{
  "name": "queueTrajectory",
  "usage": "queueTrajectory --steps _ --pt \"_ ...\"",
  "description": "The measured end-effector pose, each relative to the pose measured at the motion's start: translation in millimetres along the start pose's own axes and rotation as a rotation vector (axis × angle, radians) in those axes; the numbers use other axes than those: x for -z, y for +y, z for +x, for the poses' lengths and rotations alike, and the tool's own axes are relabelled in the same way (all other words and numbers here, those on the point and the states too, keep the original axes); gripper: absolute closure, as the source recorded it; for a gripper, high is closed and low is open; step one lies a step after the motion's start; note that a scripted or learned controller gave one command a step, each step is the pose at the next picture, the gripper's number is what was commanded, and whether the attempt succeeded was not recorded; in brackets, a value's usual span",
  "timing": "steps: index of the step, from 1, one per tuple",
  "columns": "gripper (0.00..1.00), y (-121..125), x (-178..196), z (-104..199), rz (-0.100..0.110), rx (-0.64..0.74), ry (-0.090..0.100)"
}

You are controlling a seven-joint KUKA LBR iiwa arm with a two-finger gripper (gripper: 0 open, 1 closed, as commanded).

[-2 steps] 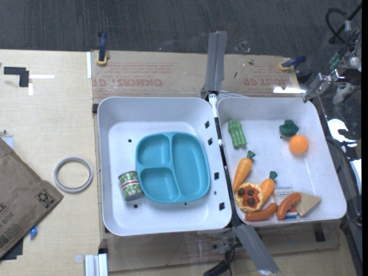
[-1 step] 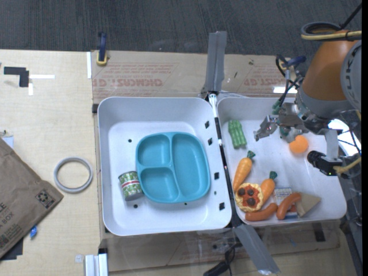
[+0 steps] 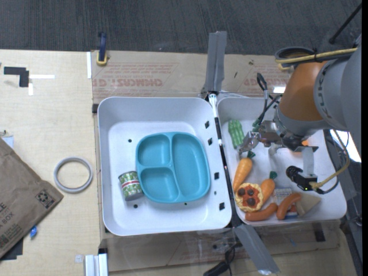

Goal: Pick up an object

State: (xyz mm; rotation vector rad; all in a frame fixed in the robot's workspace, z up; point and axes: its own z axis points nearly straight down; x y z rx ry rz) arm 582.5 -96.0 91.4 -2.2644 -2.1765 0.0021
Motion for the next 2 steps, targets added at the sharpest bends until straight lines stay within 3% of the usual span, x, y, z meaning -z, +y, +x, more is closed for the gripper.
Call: queueTrajectory --steps 1,2 --pt "0.0 48 1 -10 -0.003 0.286 -0.001" --pt "0.0 80 1 -95 -0.002 0.281 -0.002"
